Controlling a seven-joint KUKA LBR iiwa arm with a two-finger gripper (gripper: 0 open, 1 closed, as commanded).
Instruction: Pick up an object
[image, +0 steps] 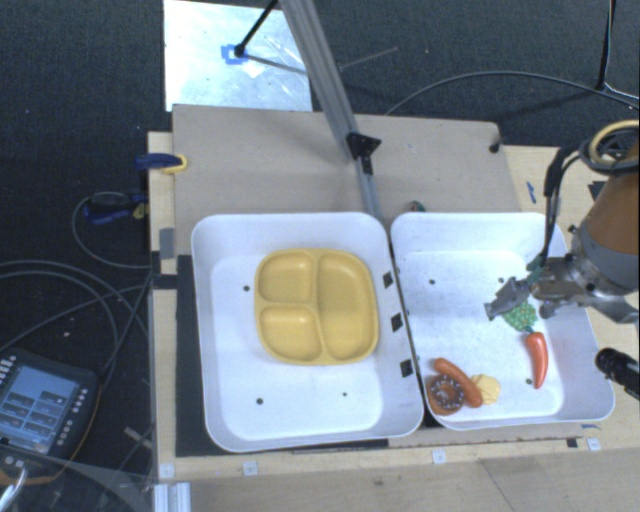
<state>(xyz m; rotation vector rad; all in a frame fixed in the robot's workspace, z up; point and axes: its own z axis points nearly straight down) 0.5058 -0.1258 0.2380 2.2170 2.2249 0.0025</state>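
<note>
Pincer (512, 302) grip unclear, beside carrot (537, 358) lying lengthwise, tip toward bin's (470, 240) near edge.

two bins (230, 400), one yellow plate (318, 306), one carrot (537, 358)

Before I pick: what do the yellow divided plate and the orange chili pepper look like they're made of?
Yellow divided plate: likely molded plastic, matte, one even color with soft rounded ridges. Orange chili pepper: probably a plastic or rubber toy, smooth, with a slight sheen; too small to be sure.
</note>
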